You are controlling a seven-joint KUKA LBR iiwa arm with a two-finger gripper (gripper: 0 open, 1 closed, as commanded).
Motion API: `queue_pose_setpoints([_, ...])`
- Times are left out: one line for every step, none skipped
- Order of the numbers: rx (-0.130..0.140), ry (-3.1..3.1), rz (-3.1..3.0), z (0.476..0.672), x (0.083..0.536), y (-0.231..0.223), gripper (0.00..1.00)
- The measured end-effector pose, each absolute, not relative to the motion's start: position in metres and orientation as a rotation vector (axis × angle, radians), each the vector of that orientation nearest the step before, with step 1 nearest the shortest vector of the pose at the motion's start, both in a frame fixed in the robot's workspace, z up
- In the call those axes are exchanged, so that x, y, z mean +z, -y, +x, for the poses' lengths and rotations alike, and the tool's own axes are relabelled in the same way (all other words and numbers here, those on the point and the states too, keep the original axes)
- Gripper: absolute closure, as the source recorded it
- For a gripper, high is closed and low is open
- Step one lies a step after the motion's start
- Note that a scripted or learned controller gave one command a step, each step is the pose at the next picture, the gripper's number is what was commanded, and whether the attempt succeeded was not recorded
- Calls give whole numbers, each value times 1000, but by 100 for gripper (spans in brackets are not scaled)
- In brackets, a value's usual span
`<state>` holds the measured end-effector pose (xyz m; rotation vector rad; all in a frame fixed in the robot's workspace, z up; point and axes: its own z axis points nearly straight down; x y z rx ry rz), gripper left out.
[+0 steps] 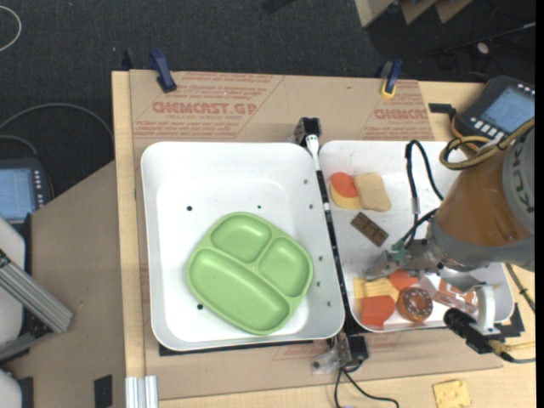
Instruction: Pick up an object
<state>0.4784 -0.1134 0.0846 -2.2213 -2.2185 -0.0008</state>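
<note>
As I look down on the bench (pixel 255 109), I see the arm (pixel 484 202) reaching in from the right over the right bin (pixel 387 153), its gripper (pixel 398 260) low above the near end of that bin. I cannot tell how the gripper is set, because the wrist covers it. Beneath and beside it lies a cluster of play food: a yellow block (pixel 374 289), an orange piece (pixel 376 311) and a round brown doughnut (pixel 416 304), all close together. Farther back in the same bin sit a small brown bar (pixel 369 227), a tan slice (pixel 372 191) and an orange-topped piece (pixel 343 188) touching it. The left bin (pixel 170 194) holds 1 green divided plate (pixel 248 270) with 3 compartments.
</note>
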Motion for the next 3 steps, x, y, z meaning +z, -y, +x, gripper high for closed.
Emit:
queue_pose_setpoints([-1, 2223, -2225, 480, 85, 135, 0])
queue_pose_setpoints([-4, 2225, -2226, 480, 95, 134, 100])
queue_pose_setpoints([-18, 2240, -2219, 557, 191, 84, 100])
